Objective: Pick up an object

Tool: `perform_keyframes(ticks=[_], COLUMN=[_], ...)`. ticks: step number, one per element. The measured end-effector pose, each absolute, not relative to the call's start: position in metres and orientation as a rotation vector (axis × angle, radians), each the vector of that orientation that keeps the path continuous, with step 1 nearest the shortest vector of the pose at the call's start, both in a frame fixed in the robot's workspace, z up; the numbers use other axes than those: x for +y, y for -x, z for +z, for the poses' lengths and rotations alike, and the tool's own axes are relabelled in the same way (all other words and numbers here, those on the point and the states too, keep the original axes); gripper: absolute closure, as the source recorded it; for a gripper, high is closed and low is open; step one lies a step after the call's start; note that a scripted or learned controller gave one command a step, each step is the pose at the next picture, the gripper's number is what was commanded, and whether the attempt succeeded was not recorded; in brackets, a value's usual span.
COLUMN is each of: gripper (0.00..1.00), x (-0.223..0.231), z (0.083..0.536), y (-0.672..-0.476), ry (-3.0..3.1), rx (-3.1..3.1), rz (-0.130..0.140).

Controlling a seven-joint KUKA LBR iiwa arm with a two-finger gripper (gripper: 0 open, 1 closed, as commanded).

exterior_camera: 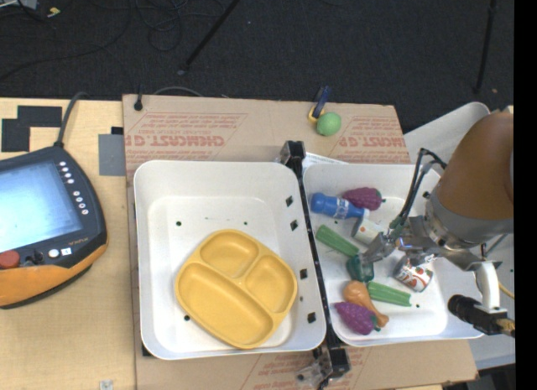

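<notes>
On the bench, the left bin holds a divided plate toward six o'clock, while the right bin holds a bottle at eleven o'clock and a can at three o'clock.

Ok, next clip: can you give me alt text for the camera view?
A grey robot arm reaches from the right, its gripper low over the right bin among toy foods: blue bottle, purple grapes, green pieces. The left bin holds a yellow divided plate.
</notes>
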State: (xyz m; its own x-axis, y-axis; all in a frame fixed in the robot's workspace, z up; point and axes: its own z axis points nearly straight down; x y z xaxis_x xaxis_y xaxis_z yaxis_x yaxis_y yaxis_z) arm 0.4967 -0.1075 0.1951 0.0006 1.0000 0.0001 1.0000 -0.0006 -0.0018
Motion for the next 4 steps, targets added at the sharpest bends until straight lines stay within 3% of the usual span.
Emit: perform_keyframes(ticks=[1, 2, 3, 4], gripper=[0.0, 1.0, 1.0, 1.0], x=[0.025, 0.017, 0.016, 0.056], z=[0.251, 0.258, 0.267, 0.404], y=[-0.475, -0.476, -0.476, -0.477], ry=[2.205, 2.22, 2.222, 2.219], rx=[-2.234, -2.215, -2.21, -2.232], rz=[-0.005, 0.006, 0.008, -0.016])
